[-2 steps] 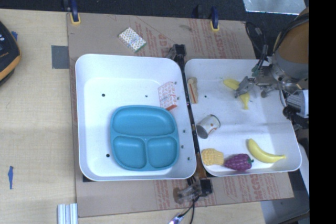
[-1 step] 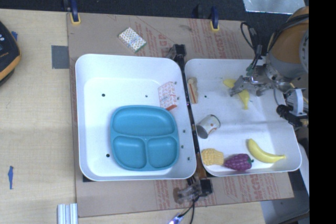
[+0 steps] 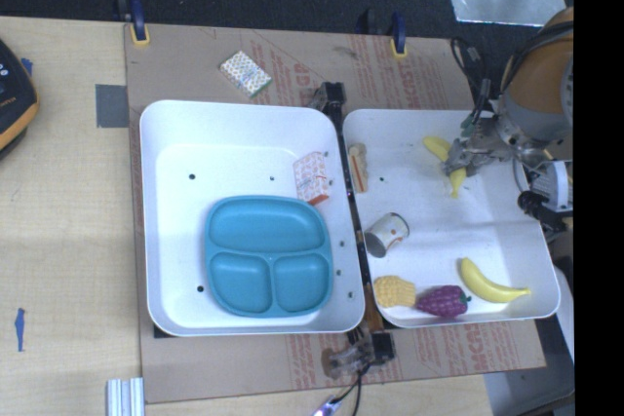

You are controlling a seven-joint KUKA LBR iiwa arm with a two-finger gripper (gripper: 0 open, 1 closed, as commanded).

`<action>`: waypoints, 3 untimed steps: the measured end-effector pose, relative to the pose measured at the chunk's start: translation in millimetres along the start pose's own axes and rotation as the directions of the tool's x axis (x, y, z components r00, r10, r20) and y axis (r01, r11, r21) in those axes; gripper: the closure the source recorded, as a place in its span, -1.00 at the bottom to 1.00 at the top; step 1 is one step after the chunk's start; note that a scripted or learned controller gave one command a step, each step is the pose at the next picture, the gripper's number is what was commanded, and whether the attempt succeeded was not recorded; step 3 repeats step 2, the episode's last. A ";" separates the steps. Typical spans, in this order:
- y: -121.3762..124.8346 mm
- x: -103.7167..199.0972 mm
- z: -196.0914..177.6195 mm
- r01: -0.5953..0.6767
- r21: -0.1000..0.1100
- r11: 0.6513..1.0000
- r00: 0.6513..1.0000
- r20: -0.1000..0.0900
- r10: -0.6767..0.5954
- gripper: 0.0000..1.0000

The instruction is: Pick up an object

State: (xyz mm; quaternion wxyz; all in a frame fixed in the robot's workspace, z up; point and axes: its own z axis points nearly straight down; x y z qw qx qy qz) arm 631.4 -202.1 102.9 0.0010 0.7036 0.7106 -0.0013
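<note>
Jaws (image 3: 458, 161) are hovering over a small yellow piece (image 3: 438, 148) in the right bin (image 3: 546, 253) — I'm unable to tell their spread — probably lining up a grasp.

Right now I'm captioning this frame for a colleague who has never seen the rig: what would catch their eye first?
Probably the big blue divided plate lying in the left bin, the boldest colour there. Next, the toy food along the near edge of the right bin: a banana, purple grapes and yellow corn. Then the gripper at the right bin's far side, down over a small yellow piece.
</note>
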 end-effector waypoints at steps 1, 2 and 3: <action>-20.9 46.7 -32.5 -0.003 0.003 1.000 1.000 -0.003 0.003 1.00; -38.5 140.6 -89.8 -0.003 0.003 1.000 1.000 -0.003 0.003 1.00; -38.5 140.6 -89.8 -0.003 0.003 1.000 1.000 -0.003 0.003 1.00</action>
